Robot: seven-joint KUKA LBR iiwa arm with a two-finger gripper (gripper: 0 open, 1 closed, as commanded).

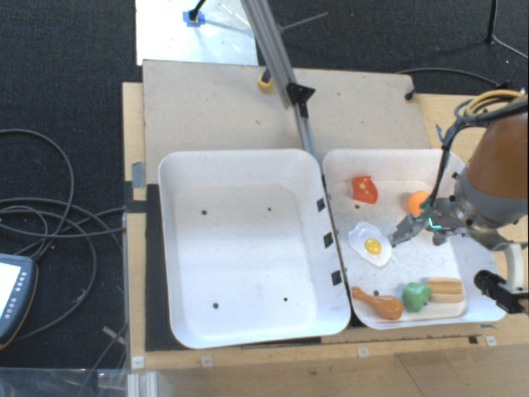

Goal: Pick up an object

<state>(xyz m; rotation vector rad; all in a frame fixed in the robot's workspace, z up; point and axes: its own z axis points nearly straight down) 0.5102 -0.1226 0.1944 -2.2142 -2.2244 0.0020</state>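
Observation:
The right bin (397,160) holds several toy foods. A red piece (364,189) lies near its back, with an orange ball (417,201) to the right of it. A fried egg (370,245) sits mid-bin. Along the front wall lie a brown drumstick (378,302), a green pepper (416,295) and a hot dog bun (446,289). My gripper (420,231) hangs over the bin's right half, just in front of the orange ball and to the right of the egg. Nothing shows held in it. The arm partly covers the ball's right side.
The left bin (178,222) stands beside the right one, the two joined by a dark-clipped divider (328,238). A grey slanted pole (273,40) crosses the back of the bench. Cables lie on the floor at left.

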